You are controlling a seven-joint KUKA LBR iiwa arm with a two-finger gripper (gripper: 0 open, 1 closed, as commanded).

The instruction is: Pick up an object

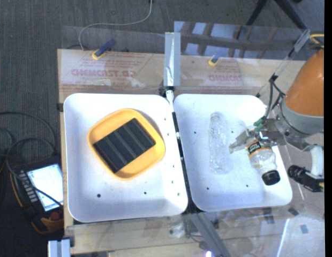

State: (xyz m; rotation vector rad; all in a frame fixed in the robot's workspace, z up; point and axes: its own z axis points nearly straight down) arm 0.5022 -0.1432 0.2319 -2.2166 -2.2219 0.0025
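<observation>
Two shallow white bins are set side by side on the desk (pixel 69 68) so that objects are contained and cannot roll off it. In the left bin (pixel 75 197) a yellow tray with a dark ribbed insert (pixel 126 143) lies flat near the centre, turned at an angle to the bin walls. In the right bin (pixel 209 194) a clear plastic bottle (pixel 218 143) lies on its side near the middle, its length running roughly up and down the view; its transparency makes its outline faint against the white floor. A second small bottle with a dark cap (pixel 264 164) lies near the right wall of the same bin, cap end toward the lower right corner. The arm is brought in from the right, and the tool (pixel 251 141) is positioned low over the right bin, just above the label end of the small capped bottle and between the two bottles. This placement suggests that the small capped bottle is the likely target, since it is the nearest item. Whether the tool is parted or closed cannot be told from this view, and no object is seen between its fingers, so no grasp can be confirmed. The pick is therefore judged as not yet completed.
</observation>
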